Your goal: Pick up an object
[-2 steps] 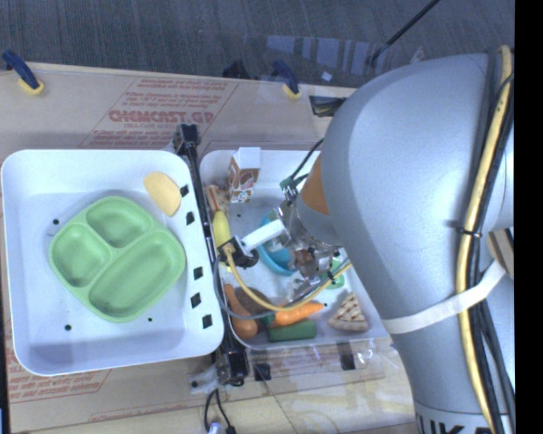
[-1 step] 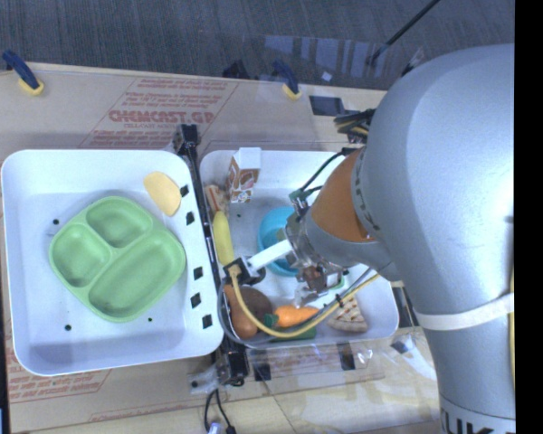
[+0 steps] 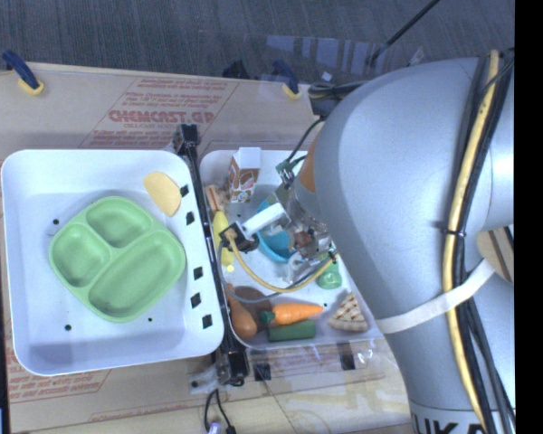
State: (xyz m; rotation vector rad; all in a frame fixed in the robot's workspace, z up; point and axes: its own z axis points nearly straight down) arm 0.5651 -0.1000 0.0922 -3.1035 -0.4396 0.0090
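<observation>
Carrot (image 3: 296, 313) by the right bin's (image 3: 369, 331) near edge looks light, stiff, slick; we'd pinch its thick middle. Hand (image 3: 300, 242) hovers mid-bin, grip state unclear.

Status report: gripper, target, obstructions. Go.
Gripper low in right bin, jaws unreadable. Nothing seen held. Carrot and pizza slice lie near. Arm covers much of bin.

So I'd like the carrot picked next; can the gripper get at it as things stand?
Probably yes. The carrot lies on top near the right bin's front edge with nothing over it, and the gripper hangs just behind it, though a green block crowds its front side.
</observation>
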